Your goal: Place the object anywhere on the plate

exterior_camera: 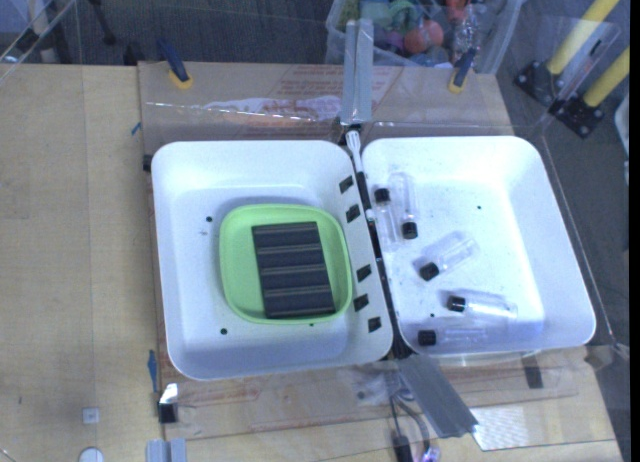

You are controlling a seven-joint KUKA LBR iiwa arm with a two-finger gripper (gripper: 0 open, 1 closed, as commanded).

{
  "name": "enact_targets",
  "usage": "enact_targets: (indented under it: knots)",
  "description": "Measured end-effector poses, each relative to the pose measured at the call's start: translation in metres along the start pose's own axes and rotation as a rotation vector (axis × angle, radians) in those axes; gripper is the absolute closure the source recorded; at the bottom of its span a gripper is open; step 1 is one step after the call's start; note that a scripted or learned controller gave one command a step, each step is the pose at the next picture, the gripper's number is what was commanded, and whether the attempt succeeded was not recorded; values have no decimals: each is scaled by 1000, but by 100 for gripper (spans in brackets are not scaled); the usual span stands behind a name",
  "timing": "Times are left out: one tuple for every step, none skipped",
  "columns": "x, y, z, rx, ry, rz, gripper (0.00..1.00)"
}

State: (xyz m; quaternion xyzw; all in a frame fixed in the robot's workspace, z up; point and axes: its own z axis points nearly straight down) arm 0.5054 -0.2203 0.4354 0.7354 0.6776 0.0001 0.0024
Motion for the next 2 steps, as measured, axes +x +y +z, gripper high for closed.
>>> enact_targets:
  knots:
    - [0,14,0,0,0,0,0]
    - [-1,-10,0,5,3,-27,0]
